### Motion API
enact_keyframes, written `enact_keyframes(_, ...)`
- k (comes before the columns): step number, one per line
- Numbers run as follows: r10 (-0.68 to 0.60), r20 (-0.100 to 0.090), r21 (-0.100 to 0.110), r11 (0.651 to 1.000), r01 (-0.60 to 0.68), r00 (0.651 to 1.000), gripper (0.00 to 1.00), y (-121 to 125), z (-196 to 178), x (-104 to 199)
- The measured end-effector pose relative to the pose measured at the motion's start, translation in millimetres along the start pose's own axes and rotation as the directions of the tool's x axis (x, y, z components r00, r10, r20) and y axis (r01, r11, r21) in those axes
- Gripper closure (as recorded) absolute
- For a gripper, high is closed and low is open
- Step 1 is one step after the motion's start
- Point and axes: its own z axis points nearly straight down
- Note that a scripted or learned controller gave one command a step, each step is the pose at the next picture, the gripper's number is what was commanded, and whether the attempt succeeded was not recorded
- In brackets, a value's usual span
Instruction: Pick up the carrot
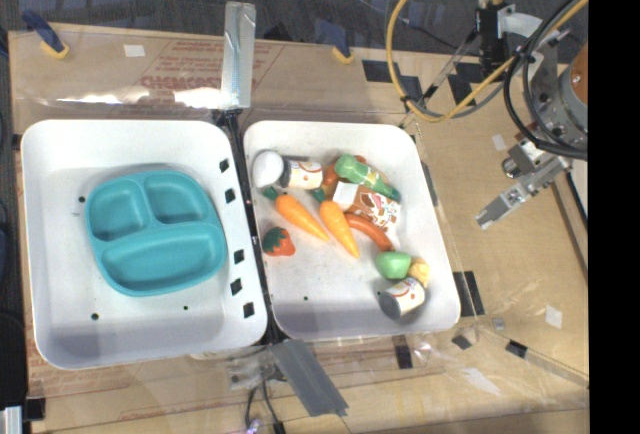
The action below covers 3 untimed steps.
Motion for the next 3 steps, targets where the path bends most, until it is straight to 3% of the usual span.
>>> enact_keyframes(1, -0.367, 0.009, -0.004, 0.930, 0.367, 0.930, 1.00, 4, 81, -17)
enact_keyframes(2, -0.373, 0.010, -0.003, 0.928, 0.373, 0.928, 1.00, 1, 71, -19)
enact_keyframes(3, -0.661, -0.003, 0.002, 0.751, 0.661, 0.751, 1.00, -20, 29, 1)
